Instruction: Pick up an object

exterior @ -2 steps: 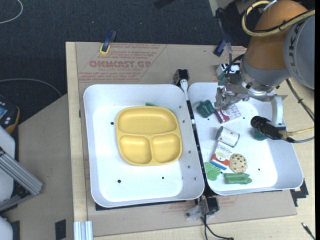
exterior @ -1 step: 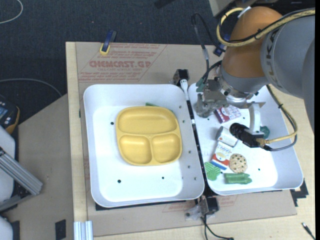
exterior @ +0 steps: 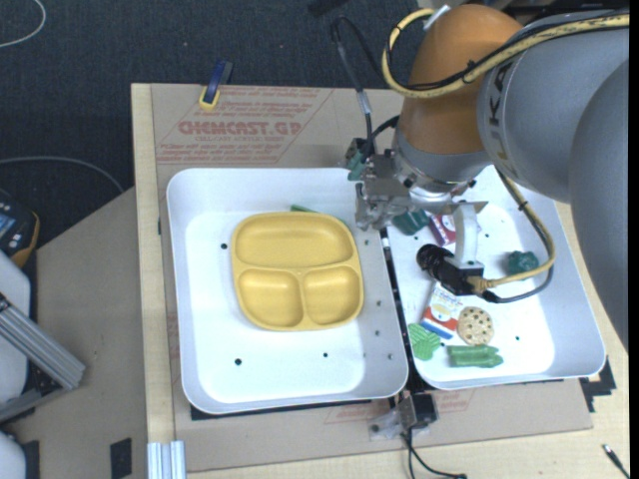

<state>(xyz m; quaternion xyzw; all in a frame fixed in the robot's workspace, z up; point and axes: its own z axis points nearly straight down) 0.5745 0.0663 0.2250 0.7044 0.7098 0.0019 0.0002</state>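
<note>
- Yellow three-compartment plastic plate (exterior: 297, 267): centre-left of frame, in the left white bin (exterior: 200, 297).
- Gripper (exterior: 373, 203): upper centre, at the bins' shared edge; grip state cannot be told.
- Round speckled cookie (exterior: 476, 321): lower right.

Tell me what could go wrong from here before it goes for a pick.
1. The gripper hangs about over the seam where the left bin meets the right bin; a straight descent would likely hit the rims, not an object.
2. The cookie, green piece and colourful packet lie crowded together, so a grasp there may snag or push neighbours.
3. The yellow plate is wide and low, probably hard to grip.
</note>
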